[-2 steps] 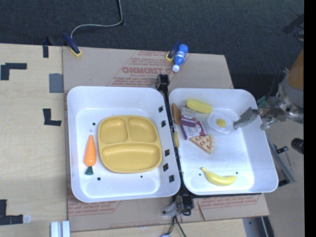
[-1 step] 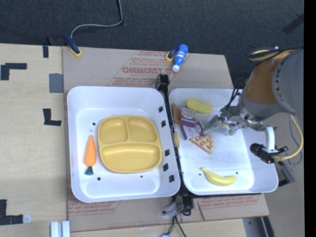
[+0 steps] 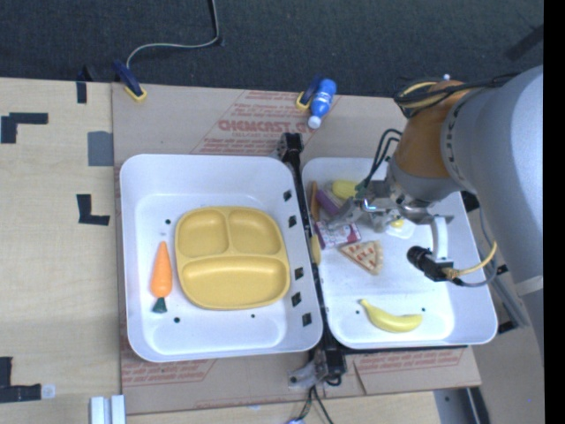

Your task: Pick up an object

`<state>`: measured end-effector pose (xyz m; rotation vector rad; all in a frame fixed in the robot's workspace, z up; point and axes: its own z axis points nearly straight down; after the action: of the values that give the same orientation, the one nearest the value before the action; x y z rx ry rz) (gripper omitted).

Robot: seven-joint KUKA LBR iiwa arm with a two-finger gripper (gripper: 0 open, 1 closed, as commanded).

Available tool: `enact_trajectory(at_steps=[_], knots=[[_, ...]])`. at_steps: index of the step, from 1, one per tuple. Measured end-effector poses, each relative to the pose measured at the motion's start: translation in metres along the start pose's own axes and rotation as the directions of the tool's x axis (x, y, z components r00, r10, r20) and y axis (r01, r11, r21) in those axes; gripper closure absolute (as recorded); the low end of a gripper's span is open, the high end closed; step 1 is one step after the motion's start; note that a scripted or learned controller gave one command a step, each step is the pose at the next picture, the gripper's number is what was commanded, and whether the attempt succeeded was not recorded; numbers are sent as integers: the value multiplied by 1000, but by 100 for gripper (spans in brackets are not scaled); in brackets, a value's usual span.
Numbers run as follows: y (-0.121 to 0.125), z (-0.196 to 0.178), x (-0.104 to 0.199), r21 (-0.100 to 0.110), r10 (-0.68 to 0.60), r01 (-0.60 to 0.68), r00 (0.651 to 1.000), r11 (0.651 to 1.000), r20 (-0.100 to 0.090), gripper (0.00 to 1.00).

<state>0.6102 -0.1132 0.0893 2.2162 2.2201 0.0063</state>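
Camera view: arm enters from right, gripper (image 3: 375,208) low over the right bin (image 3: 468,325), near its upper left part. Cannot tell how the claw stands, it's blurred against clutter. Just beside it: a pizza-slice toy (image 3: 364,255) below, a pink packet (image 3: 338,233) to the left, a purple item (image 3: 321,200) and a yellow item (image 3: 343,187) above-left. Banana (image 3: 391,318) lies near the bin's front edge, well apart. Left bin (image 3: 141,325) holds a yellow divided plate (image 3: 232,258) with a carrot (image 3: 161,272) just beside it.
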Motion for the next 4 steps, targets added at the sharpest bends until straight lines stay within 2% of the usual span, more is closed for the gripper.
enact_trajectory(at_steps=[1, 2, 3, 4], knots=[[35, 4, 14, 1, -1, 1, 1000, 1000, 1, 0], [35, -6, 14, 3, -2, 2, 1000, 1000, 2, 100], [35, -7, 13, 2, -1, 1, 1000, 1000, 5, 0], [35, -16, 14, 4, -2, 2, 1000, 1000, 3, 100]])
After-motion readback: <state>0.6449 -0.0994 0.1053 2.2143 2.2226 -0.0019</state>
